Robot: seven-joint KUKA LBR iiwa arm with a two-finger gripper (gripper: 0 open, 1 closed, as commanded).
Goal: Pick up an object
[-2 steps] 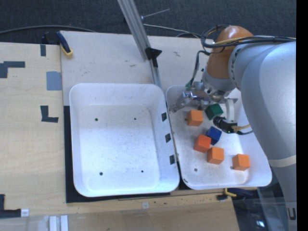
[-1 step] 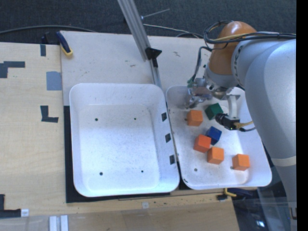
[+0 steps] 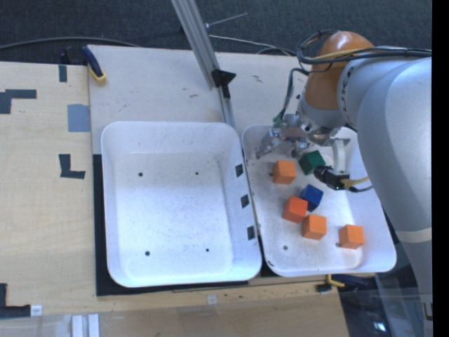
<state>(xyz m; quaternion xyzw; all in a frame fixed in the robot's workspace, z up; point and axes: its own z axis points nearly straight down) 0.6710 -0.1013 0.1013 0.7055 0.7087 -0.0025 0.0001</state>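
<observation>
The right bin (image 3: 280, 255) holds several small blocks. An orange block (image 3: 284, 171) lies near its back left, a dark green block (image 3: 312, 161) beside it, and a blue block (image 3: 311, 196) just below. A red-orange block (image 3: 295, 208) touches another orange block (image 3: 314, 226), and a third orange one (image 3: 351, 236) lies at the front right. My gripper (image 3: 280, 141) hangs low over the back left corner of that bin, just behind the orange block. Nothing shows between its fingers.
The left white bin (image 3: 112, 188) stands next to the right one. A slanted metal rail (image 3: 200, 41) runs from the top down to the bins' shared back corner. A yellow-tipped tool (image 3: 93, 63) lies at the bench's back left. The arm's grey body covers the right side.
</observation>
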